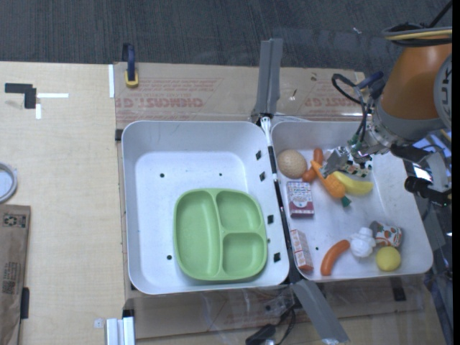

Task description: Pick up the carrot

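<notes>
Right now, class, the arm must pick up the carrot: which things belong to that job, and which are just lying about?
Belong to the job:
carrot
gripper
right bin

Just lying about:
green plate
left bin
egg
banana
sausage
lemon
two small cartons

One fixed camera sits above the tabletop [57,157] and looks down at a slant, far enough off to take in both white bins whole. The left bin [144,149] fills the middle of the frame, the right bin [410,214] the centre right. Dark floor runs across the top of the frame. The arm [417,85] comes in at the upper right edge, partly cut off
</notes>
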Tool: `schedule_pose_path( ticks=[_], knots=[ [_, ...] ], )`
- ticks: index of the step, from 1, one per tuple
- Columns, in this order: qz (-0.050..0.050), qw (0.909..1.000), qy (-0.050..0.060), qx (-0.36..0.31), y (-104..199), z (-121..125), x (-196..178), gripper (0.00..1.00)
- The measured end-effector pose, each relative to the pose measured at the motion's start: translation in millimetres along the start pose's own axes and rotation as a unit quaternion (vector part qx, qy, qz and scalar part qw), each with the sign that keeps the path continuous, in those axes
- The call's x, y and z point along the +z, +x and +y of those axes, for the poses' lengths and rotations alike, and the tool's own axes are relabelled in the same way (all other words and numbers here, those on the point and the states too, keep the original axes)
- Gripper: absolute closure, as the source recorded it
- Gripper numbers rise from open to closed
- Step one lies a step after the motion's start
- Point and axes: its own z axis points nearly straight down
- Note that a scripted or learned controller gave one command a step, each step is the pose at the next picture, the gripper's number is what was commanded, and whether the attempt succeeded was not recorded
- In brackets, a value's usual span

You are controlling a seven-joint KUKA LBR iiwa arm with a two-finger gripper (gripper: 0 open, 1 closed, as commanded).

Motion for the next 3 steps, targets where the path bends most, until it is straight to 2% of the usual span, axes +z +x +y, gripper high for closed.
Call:
schedule_pose_path(
  ticks=[1,2,3],
  knots=[
    [-0.001,0.9914,0.0,0.131,-2.3,8.1,-22.4,0.0],
    [-0.002,0.9987,-0.003,0.051,28.0,3.7,64.1,0.0],
    [-0.001,0.9986,-0.004,0.053,27.8,4.2,54.5,1.0]
  ],
)
